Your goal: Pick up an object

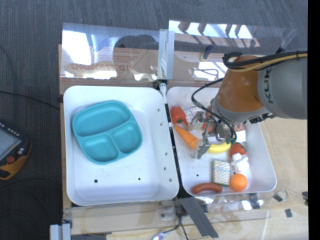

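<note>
The right bin (pixel 260 149) holds several toy foods. An orange carrot (pixel 186 136) lies near its left wall, with a red piece (pixel 177 115) just above it. A yellow banana (pixel 219 147) sits mid-bin, beside a red fruit (pixel 238 148) and a white piece (pixel 240 160). Along the front lie a speckled block (pixel 220 171), an orange ball (pixel 239 182) and a red sausage (pixel 206 188). My gripper (pixel 207 139) hangs low over the bin's middle, between the carrot and the banana, close to the banana's left end. The wrist hides whatever lies under it.
The left bin (pixel 150 184) carries a teal three-compartment plate (pixel 106 130). A ridge where the bins meet (pixel 170 149) runs just left of the carrot. Clear plastic panels (pixel 115 59) stand behind both bins. Black cables (pixel 200 96) loop off the wrist.
</note>
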Robot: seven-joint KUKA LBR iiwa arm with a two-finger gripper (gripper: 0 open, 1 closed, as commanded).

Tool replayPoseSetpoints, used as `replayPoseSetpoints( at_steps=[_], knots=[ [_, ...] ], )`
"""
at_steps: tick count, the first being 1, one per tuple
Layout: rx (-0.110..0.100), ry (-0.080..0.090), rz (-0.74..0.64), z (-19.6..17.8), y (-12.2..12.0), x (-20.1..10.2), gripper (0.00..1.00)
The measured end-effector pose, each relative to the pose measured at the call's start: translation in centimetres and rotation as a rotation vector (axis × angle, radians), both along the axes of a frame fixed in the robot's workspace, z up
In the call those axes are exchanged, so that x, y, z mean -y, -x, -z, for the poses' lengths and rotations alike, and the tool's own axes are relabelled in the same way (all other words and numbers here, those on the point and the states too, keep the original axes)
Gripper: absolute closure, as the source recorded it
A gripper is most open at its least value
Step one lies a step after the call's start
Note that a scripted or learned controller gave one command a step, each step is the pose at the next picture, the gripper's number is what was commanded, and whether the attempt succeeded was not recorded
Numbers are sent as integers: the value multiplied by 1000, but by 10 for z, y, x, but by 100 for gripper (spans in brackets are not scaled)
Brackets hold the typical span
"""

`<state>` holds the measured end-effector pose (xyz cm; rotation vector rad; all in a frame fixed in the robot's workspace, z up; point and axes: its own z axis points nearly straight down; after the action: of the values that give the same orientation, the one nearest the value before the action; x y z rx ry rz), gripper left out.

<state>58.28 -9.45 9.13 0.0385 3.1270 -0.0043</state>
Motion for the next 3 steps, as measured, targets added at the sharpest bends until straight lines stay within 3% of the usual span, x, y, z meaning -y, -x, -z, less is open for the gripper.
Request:
replayPoseSetpoints(
  at_steps=[1,2,3],
  knots=[
    [-4,-4,77,1,-24,1,0],
    [-9,-10,156,1,-24,3,0],
    [6,-6,157,-12,-28,4,100]
  ],
)
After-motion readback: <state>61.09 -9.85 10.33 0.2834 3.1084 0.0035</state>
